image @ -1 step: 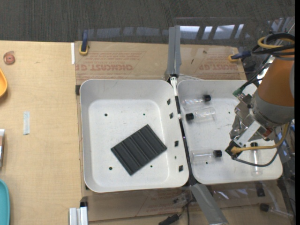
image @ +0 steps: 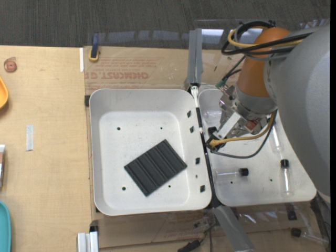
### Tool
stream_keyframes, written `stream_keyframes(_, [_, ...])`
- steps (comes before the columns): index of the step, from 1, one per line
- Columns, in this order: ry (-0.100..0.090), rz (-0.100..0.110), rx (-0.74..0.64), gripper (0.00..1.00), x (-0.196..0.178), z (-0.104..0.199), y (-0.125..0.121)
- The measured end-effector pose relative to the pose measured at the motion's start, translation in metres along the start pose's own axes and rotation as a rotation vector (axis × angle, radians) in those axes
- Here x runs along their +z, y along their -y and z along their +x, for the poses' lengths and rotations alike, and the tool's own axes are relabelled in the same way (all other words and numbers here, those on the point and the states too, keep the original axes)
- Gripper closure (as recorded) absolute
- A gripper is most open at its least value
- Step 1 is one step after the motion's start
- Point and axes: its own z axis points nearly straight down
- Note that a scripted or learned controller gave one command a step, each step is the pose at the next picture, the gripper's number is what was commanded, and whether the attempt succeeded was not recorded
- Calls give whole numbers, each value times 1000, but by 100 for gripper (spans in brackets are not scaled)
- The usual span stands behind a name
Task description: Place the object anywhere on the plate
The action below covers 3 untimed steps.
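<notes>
I am viewing the bench from above. The arm (image: 257, 72) reaches over the right bin (image: 273, 196), with the gripper (image: 219, 131) low against that bin's left wall, amid yellow and black cabling. I cannot tell from this view whether the pincer is apart or together, and I see nothing I could certify as held. The plate (image: 156, 167), a dark ribbed rectangular slab, lies flat and skewed on the floor of the left bin (image: 95, 140), well apart from the gripper and across the wall between the two bins. The items available for the task are all in the right bin: a clear tube (image: 285, 178) with a black cap near the right side, a second clear tube (image: 231, 173) with a black end lying on the floor below the gripper, and a faint transparent vessel (image: 210, 108) in the upper left corner, just beside the gripper. Which one is intended I cannot confirm. My assessment is that all are light, rigid, smooth plastic, liable to slip or roll. I would take a tube across its middle, square to its length, or near the cap. The ribbed plate should check rolling if the tube is laid along the grooves.
</notes>
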Motion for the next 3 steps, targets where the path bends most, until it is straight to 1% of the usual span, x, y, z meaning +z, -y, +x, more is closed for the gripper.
stream_keyframes(1, [1, 1, -41, 100, 0, 40, 88])
stream_keyframes(2, [0, -2, -92, 100, -98, 2, 78])
stream_keyframes(3, [1, 0, -192, 100, -29, 36, 119])
